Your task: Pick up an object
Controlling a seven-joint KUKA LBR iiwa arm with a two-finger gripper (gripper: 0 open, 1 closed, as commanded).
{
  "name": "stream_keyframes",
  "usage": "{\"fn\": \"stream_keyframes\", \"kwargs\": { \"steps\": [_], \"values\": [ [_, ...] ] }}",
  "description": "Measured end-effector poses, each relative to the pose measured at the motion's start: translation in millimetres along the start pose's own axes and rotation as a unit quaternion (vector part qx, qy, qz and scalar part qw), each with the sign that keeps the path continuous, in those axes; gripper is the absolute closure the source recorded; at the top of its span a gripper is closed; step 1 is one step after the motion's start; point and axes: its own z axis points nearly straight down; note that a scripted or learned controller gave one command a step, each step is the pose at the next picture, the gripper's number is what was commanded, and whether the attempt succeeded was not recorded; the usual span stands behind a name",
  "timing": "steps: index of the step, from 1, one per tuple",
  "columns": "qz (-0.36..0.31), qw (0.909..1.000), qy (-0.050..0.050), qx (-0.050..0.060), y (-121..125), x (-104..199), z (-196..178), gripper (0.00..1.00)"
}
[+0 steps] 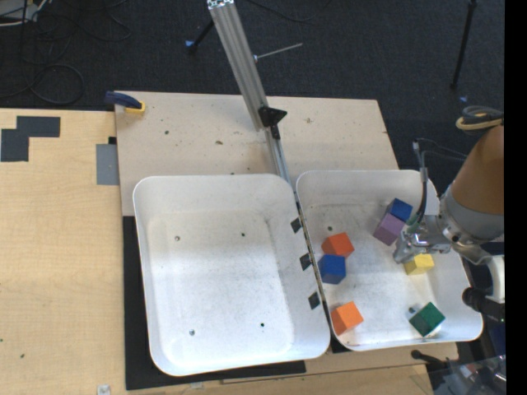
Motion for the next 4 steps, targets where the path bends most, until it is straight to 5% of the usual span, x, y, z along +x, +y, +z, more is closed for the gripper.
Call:
{"fn": "stream_keyframes", "kwargs": {
  "steps": [1, 4],
  "values": [
    [0.000, 1.0000, 0.000, 0.000, 1, -1, -46, 1.00],
    [-0.001, 1.0000, 0.001, 0.002, 55, 149, -45, 1.00]
  ]
}}
